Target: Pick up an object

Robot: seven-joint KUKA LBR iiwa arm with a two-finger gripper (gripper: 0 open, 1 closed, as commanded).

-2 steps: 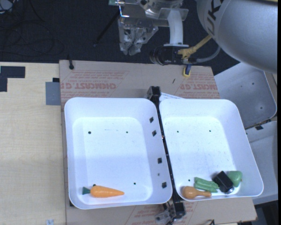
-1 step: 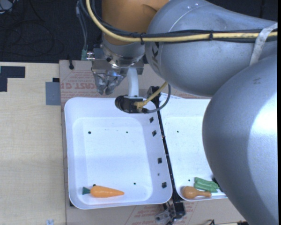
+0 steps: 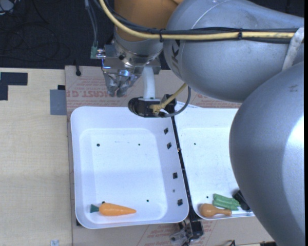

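Note:
An orange toy carrot (image 3: 116, 209) with a green top lies at the front of the left bin (image 3: 82, 137). In the right bin (image 3: 205, 152), at its front edge, lie a tan pear-shaped toy (image 3: 213, 211), a green pod-like toy (image 3: 226, 201) and a black object (image 3: 242, 200) partly hidden under the arm. My gripper (image 3: 118, 87) hangs above the back edge of the left bin, far from the carrot, with nothing seen between its fingers.
The large grey arm covers the upper right and much of the right bin. A divider wall (image 3: 174, 158) with black clips separates the two bins. Cardboard lies under the bins, and pale bench surface stretches to the left.

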